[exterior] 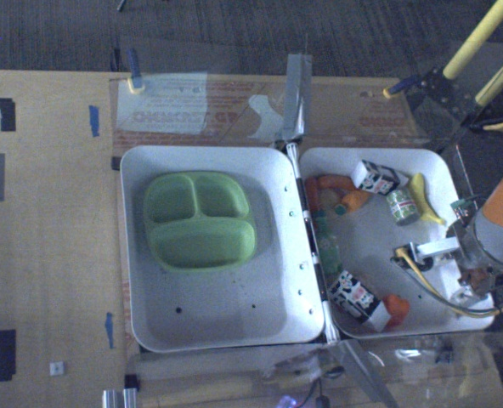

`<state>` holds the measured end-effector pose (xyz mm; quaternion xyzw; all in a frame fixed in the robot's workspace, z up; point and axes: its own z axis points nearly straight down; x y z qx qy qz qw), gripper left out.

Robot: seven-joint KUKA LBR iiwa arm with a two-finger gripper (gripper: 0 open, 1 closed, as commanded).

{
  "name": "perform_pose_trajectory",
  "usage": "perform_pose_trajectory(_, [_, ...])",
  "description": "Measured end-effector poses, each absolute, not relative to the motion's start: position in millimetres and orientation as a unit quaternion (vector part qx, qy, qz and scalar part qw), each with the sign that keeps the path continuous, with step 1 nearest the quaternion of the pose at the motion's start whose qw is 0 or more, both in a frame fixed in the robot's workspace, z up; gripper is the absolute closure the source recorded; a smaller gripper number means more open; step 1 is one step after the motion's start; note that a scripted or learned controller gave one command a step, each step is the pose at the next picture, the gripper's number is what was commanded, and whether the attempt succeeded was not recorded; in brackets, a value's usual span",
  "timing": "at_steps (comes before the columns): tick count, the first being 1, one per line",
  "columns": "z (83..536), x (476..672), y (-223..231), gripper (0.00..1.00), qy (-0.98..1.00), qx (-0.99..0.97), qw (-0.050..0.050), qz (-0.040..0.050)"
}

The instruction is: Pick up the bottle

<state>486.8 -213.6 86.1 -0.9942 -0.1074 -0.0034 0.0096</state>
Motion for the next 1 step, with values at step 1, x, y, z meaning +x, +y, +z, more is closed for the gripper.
perform_pose_trajectory(1, [86.2, 485.9, -210.3, 0.0, -0.23, -0.973, 0.015, -0.0033])
